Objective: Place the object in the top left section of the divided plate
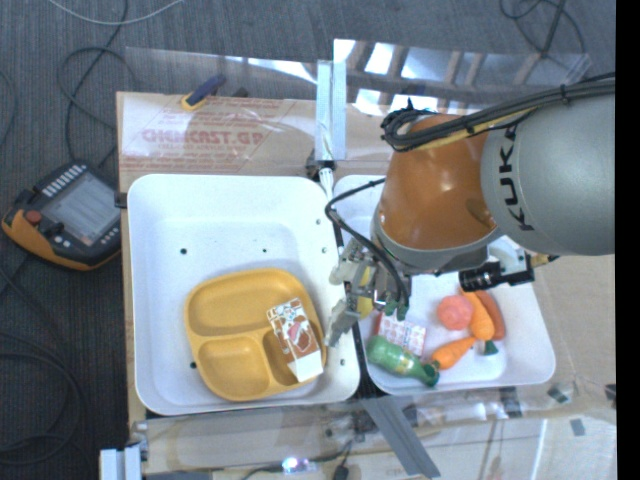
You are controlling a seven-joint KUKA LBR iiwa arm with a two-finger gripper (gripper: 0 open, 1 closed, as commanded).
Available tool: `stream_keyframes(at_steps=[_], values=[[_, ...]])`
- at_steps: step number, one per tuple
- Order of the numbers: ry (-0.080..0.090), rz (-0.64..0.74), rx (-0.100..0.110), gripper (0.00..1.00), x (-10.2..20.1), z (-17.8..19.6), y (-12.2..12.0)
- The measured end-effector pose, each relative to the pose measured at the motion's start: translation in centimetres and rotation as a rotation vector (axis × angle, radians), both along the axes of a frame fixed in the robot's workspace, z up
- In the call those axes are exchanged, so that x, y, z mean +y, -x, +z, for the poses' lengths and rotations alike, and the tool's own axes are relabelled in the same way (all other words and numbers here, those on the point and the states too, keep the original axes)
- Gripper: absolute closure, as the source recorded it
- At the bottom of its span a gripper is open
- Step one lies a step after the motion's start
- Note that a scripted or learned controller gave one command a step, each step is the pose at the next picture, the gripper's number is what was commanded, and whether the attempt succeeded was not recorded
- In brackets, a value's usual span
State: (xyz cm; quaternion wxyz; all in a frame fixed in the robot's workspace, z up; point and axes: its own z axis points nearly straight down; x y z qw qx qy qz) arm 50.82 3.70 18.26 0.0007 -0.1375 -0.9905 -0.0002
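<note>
The yellow plate [240, 333] sits in the left bin [160, 268], near its front edge. A small carton [297, 340] lies on the plate's right side, in the tall right part, tilted with its long side running from back-left to front-right. The plate's top left part is bare. The claw [352, 303] hangs over the wall between the two bins, just to the right of the carton and a bit behind it. I cannot tell if it is wide or narrow, and I see nothing in it. In the right bin [535, 363] lie a green bottle [398, 358], a red ball [455, 312] and two carrots [470, 333]. If the carton is the thing to move, I think the claw must go left and forward to reach it.
</note>
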Motion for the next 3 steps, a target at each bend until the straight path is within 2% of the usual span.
stream_keyframes(at_steps=[1,2,3], values=[[-0.002,0.356,-0.004,0.0,1.8,4.8,-7.8],[-0.002,0.356,-0.003,0.0,1.9,4.8,-7.8],[-0.002,0.675,0.001,0.0,2.8,0.0,0.7]])
